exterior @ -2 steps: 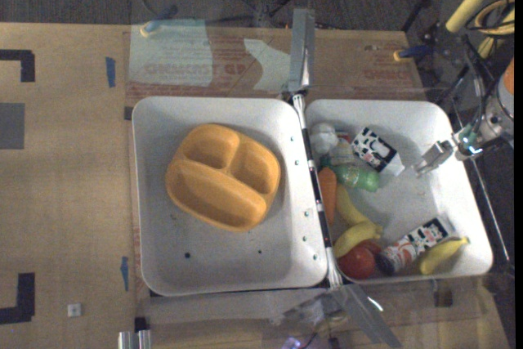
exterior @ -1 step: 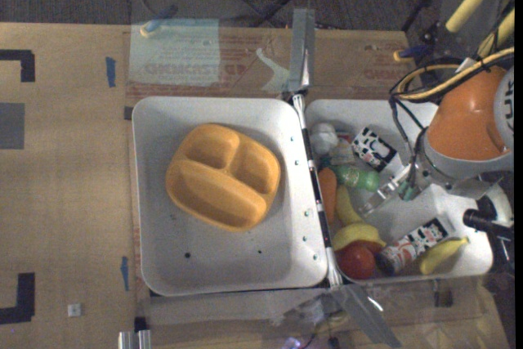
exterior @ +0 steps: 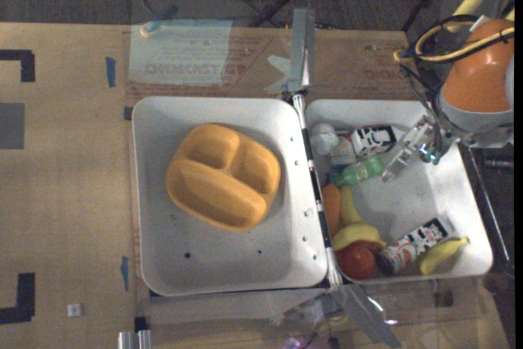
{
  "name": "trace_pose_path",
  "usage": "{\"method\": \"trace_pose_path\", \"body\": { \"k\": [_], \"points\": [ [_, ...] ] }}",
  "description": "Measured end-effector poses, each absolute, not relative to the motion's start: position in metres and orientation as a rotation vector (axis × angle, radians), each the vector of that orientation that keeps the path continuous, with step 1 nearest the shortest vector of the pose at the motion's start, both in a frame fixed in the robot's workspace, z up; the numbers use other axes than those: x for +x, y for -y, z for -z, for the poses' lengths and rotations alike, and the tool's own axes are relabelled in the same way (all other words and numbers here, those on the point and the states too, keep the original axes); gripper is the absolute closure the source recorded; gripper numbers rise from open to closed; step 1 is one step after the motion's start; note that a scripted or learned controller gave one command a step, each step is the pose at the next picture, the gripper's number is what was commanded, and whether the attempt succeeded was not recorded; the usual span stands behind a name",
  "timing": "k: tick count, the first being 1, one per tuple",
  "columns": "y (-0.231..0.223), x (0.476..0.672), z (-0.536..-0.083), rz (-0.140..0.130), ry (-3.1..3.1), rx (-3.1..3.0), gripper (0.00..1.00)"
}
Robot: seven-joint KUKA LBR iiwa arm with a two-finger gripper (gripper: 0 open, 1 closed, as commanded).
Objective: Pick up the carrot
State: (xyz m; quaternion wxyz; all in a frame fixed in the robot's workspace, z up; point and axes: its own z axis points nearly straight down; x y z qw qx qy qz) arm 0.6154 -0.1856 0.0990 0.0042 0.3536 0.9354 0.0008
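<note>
gripper [exterior: 406, 156] is over the far half of the right bin [exterior: 478, 208], fingers spread apart with nothing between them, tips just right of the green bottle [exterior: 358, 172]. carrot [exterior: 330, 207] lies against the bin's left wall, touching a yellow banana-like piece [exterior: 350, 208], well apart from the gripper. tomato [exterior: 356, 261] at the near-left corner. left bin [exterior: 155, 225] holds an orange divided tray [exterior: 223, 175].

I see the gripper [exterior: 406, 155] hovering in the right bin [exterior: 453, 208], near its back edge. The carrot [exterior: 331, 207] lies against that bin's left wall, untouched. An orange divided tray [exterior: 222, 176] sits in the left bin [exterior: 163, 257].
</note>
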Motion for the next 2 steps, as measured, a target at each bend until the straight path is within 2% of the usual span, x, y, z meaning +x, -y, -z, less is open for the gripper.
{"method": "trace_pose_path", "body": {
  "k": [1, 2],
  "points": [
    [0.221, 0.614, -0.086, -0.005, -2.835, 1.337, 0.0],
    [0.222, 0.616, -0.098, -0.008, -2.825, 1.336, 1.0]
  ]
}}
